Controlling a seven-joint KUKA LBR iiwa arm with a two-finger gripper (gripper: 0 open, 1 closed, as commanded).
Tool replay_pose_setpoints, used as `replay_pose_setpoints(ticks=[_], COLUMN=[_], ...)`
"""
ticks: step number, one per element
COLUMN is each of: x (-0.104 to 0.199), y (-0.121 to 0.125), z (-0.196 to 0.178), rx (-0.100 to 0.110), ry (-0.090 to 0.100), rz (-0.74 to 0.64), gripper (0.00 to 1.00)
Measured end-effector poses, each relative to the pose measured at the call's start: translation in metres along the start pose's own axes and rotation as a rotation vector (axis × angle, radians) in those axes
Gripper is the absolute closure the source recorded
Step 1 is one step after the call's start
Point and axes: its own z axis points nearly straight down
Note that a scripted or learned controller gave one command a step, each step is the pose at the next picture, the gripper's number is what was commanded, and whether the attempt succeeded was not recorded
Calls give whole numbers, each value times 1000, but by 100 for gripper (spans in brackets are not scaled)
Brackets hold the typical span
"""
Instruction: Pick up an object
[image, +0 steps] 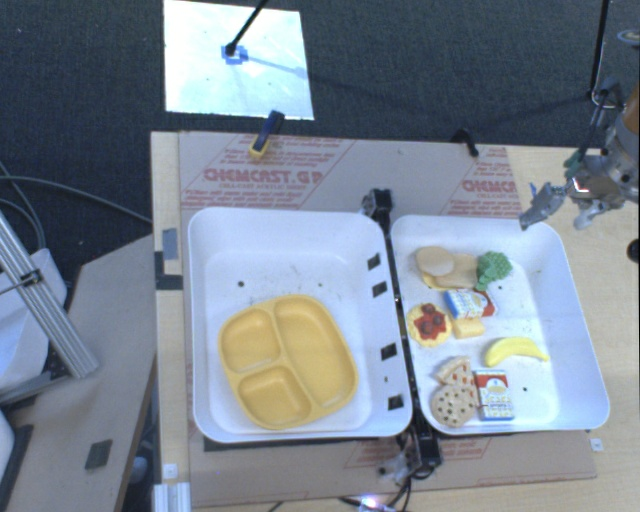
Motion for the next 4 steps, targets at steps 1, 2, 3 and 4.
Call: replay_pose_setpoints(ticks=[1, 2, 3, 4], x=[95, 74, -13, 93], y=[-48, -110, -138, -108], z=[124, 186, 183, 183], rx=[14, 8, 2, 0], ry=[7, 2, -3, 5], rz=[-8, 6, 10, -10], gripper=[0, 0, 0, 0])
